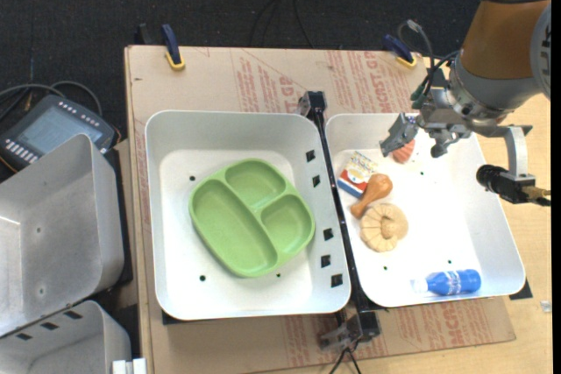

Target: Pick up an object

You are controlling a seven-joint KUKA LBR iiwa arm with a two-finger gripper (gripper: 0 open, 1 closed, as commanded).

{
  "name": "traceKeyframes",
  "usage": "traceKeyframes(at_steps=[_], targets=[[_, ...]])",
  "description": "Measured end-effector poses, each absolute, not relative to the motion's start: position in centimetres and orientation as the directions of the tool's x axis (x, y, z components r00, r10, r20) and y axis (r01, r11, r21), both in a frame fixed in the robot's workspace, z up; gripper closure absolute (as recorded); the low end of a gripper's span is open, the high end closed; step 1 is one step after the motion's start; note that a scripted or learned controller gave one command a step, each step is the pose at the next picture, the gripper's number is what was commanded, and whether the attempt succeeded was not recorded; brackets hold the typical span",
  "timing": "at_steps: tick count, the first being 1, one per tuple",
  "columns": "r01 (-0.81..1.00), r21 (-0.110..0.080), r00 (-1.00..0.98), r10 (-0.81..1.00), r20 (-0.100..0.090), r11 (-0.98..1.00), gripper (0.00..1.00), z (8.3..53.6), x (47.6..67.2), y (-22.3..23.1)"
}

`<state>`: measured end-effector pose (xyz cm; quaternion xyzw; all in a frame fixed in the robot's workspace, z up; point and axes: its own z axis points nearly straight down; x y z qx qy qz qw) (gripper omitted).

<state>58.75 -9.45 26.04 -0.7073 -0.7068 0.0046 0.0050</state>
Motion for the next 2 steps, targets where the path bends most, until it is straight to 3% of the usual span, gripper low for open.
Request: traceKeyframes(at_steps=[1, 2], targets=[[1.000, 0.000, -0.002, 1.000, 0.000, 0.002, 0.00, 26.8, 59.0, -9.4], [1.000, -0.004, 0.001, 1.000, 0.000, -0.001, 0.00, 22.4, 58.6, -9.5]])
